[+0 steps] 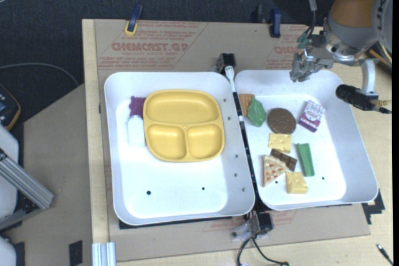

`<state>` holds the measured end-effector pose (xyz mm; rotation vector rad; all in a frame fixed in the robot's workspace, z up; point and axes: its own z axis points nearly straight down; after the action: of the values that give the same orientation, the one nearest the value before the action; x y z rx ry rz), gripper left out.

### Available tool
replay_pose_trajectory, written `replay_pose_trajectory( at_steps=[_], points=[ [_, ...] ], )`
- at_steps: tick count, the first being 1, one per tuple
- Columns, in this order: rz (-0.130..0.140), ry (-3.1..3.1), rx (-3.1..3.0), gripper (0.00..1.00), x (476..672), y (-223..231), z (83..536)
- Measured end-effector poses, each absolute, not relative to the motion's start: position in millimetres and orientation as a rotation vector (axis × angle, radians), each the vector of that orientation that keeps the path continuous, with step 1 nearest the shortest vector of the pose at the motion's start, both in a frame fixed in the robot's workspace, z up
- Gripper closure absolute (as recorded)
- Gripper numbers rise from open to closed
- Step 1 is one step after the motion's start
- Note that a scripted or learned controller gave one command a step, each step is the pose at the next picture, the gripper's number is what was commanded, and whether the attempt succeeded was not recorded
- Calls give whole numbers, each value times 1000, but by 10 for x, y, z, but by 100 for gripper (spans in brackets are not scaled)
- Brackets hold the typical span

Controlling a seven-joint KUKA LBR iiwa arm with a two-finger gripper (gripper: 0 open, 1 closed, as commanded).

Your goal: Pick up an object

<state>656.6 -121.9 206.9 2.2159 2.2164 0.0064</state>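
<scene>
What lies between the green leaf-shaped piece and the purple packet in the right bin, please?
In the camera view, a round brown cookie sits between the green leaf-shaped piece and the purple packet, apart from both.

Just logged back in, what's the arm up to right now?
The grey arm's end effector hovers over the far edge of the right white bin, with nothing seen between its fingers. Toy food lies in that bin untouched: a round brown cookie, a green stick, a pizza slice. The yellow divided tray sits in the left white bin.
</scene>
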Motion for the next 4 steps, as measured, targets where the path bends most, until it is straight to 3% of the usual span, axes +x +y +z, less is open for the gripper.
replay_pose_trajectory(
  at_steps=[1,4],
  points=[
    [4,2219,2217,100,6576,-1221,2266],
    [-3,2229,2220,100,5946,22,2321]
  ],
)
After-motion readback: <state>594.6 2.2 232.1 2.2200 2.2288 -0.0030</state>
